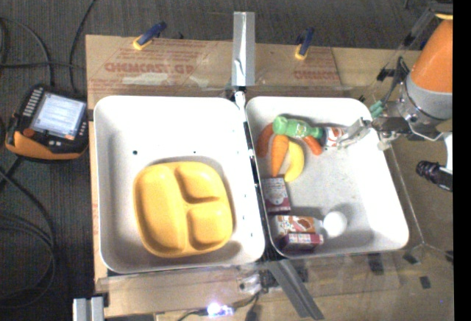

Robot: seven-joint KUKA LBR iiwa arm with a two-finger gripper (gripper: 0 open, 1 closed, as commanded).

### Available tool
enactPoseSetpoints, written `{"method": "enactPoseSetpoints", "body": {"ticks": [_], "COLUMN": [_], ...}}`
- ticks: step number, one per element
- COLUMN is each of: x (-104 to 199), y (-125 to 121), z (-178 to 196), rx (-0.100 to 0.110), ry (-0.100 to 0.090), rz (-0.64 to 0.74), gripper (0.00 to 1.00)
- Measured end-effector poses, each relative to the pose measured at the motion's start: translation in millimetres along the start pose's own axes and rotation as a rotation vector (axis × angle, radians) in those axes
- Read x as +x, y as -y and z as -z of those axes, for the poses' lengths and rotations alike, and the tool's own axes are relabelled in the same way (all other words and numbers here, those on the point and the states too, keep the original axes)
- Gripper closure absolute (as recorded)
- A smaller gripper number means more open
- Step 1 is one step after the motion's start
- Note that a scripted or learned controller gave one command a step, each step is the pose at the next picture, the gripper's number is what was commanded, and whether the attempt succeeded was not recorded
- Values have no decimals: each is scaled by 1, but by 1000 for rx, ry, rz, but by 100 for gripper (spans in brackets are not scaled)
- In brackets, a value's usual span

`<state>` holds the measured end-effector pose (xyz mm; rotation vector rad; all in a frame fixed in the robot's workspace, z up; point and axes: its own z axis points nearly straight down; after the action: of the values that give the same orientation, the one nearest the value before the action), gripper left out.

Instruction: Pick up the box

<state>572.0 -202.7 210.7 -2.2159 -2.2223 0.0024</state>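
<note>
Gripper (366, 126): its thin metal fingers reach in over the right bin's far right corner; whether they are open or shut cannot be told, and nothing is seen between them.
Arm (433, 73): grey, with an orange band, entering from the right above the bin's right rim.
Small red-and-white can (333, 137): just beside the fingertips, near the far wall of the right white shallow bin (368, 194).
Green plastic bottle (293, 126): lying along the far wall, left of the can.
Orange and yellow soft toy (283, 154): touching the bottle, near the bin's left wall.
Dark red rectangular box (277, 193): flat against the left wall, mid-length, well apart from the gripper.
Second brown-and-red carton (296, 230): in the near left corner.
White ball (335, 223): just beside that carton.
Yellow compartment tray (184, 206): in the left white bin (118, 128), toward its near edge.
</note>
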Motion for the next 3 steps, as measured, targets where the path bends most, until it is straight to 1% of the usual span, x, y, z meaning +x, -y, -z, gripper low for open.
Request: {"method": "enactPoseSetpoints", "body": {"ticks": [1, 2, 3], "x": [14, 26, 33], "y": [81, 84, 84], "z": [-119, -121, -121], "rx": [-6, -20, -17], "ry": [1, 13, 15], "rz": [-50, -40, 118], "gripper": [0, 0, 0]}}
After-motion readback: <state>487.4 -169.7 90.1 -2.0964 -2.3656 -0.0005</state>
